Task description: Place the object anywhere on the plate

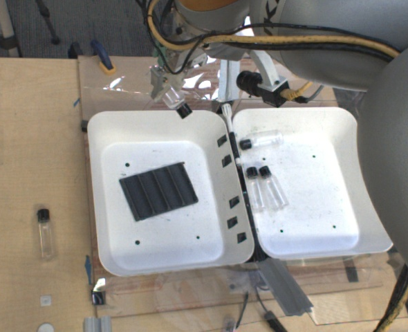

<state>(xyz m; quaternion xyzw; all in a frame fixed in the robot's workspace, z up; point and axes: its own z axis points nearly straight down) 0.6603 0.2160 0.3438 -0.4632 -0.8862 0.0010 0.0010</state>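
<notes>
The end effector (168, 88) hangs over the left white bin's (107, 137) far rim, clamped on a clear black-capped vial (175, 103) at its tip. The ridged dark rectangular plate (158, 190) lies on that bin's floor, toward six o'clock from the vial, well apart

The plate (159, 189) lies mid-floor in the left bin (107, 133), with bare floor all round it. The arm (342, 33) overhangs the far rims. In the right bin (342, 126), three vials (266, 185) crowd the left side; its right half lies open.
</notes>
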